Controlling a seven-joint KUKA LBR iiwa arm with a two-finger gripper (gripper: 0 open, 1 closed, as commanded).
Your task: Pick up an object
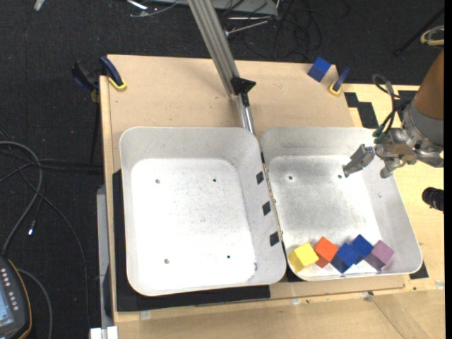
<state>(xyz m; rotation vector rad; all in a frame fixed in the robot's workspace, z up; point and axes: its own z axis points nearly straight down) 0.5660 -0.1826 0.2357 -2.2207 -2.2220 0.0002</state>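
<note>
Along the near edge of the right bin (311, 189) lies a row of small blocks: a yellow block (304, 256), an orange block (325, 250), a blue block (351, 253) and a purple block (381, 254). They touch or nearly touch one another. My gripper (371, 164) hangs over the far right part of this bin, well behind the blocks. Its fingers stand spread, with nothing between them.
The left bin (141, 189) sits beside the right one, their rims meeting in the middle. Another blue block (320, 68) rests on the wooden bench at the far right, outside the bins. A slanted metal pole (215, 37) crosses the back.
</note>
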